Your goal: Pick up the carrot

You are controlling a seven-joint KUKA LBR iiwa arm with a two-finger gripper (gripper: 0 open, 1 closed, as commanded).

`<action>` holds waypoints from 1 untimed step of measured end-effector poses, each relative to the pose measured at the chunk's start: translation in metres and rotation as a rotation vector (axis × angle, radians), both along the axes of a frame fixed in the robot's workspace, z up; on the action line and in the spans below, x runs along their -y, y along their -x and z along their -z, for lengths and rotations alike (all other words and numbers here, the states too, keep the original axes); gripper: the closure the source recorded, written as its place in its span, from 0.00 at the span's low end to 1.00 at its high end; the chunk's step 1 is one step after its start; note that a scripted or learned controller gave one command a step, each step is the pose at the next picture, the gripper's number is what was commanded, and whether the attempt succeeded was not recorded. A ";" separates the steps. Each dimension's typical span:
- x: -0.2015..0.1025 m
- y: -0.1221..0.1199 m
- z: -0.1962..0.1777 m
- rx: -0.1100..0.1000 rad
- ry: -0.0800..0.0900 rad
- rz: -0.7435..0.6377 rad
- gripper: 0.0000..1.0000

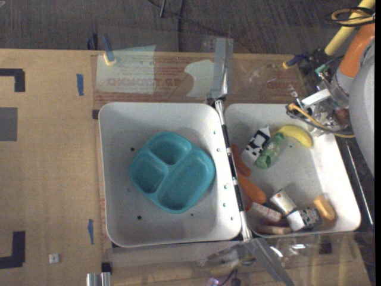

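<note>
The carrot (250,189) lies in the right bin (333,177), hard against that bin's left wall, about halfway down it and slanting toward the bin's lower middle. Nothing touches it from above, so the pick is not yet begun as far as the view shows. The arm (363,76), with its orange band, sits at the right bin's upper right corner, well apart from the carrot, and the gripper (314,106) hangs near that corner over the bin's rim; whether it is open or closed I cannot tell, since cables and brackets blur the tip. Between gripper and carrot, inside the right bin, stand a black-and-white carton (257,143), a green bottle (271,151) and a yellow banana (296,135). Below the carrot, along the bin's lower edge, lie several small packets and a can (283,201), some just beside the carrot's lower end. The left bin (119,219) holds a teal divided tray (172,171). All of the task is left, by my judgement: travel across the right bin, descent by the wall, grasp, lift
</note>
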State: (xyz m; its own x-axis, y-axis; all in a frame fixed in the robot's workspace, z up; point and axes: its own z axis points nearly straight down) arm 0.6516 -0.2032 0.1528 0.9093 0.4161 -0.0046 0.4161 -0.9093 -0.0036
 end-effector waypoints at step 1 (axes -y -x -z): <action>-0.002 0.000 0.001 -0.002 -0.001 -0.002 0.00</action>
